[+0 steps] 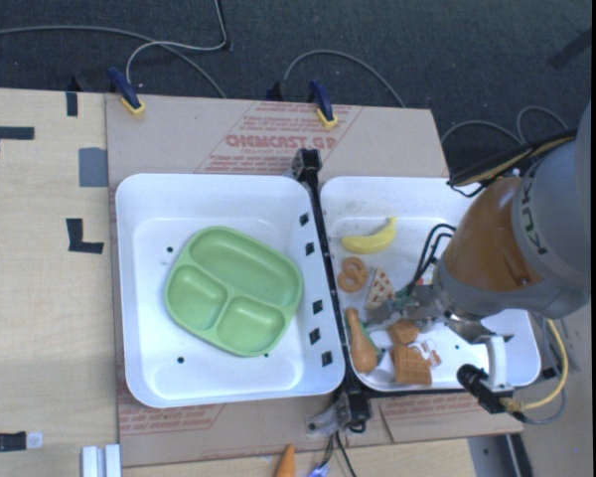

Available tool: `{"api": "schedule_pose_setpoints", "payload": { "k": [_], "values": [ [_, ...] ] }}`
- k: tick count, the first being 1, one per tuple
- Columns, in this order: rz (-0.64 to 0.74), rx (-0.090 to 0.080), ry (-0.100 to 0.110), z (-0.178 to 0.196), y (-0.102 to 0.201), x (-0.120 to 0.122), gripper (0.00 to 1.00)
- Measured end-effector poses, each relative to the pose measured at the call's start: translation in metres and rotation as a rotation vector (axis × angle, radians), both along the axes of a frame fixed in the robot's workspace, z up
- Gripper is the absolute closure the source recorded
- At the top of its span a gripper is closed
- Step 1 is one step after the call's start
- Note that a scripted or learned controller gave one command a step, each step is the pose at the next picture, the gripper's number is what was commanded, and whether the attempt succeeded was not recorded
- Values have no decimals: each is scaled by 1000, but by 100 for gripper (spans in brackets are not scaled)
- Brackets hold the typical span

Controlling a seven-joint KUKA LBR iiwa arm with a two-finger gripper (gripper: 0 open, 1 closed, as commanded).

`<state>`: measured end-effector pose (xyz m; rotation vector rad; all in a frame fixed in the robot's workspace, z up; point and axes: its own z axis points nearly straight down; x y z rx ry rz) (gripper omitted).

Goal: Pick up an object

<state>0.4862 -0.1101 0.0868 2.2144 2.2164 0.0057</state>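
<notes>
1. Nothing is lifted yet, by your view: the toy foods lie in the right bin (497,361), under the arm (521,237).
2. Your tool (409,306) sits low among them; I cannot tell its state.
3. Count what shows: one banana (370,237), one pretzel (354,273), one pizza slice (379,286), one drumstick (360,341), one waffle piece (411,366).
4. Left bin (139,266): one green plate (233,291).
5. Two bins share the worktop (30,266).

The bench (40,296) has a pale wooden top with some black marks. A brown cardboard sheet (278,142) lies on it — two blue-yellow clamps (129,92) hold its far edge. On the cardboard stand the left bin (144,202) and the right bin (417,192), side by side.
</notes>
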Motion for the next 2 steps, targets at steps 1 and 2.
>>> {"api": "schedule_pose_setpoints", "payload": {
  "k": [1,2],
  "values": [
    [-1,-1,2,9,0,0,100],
    [1,4,9,98,62,16,100]
  ]
}}
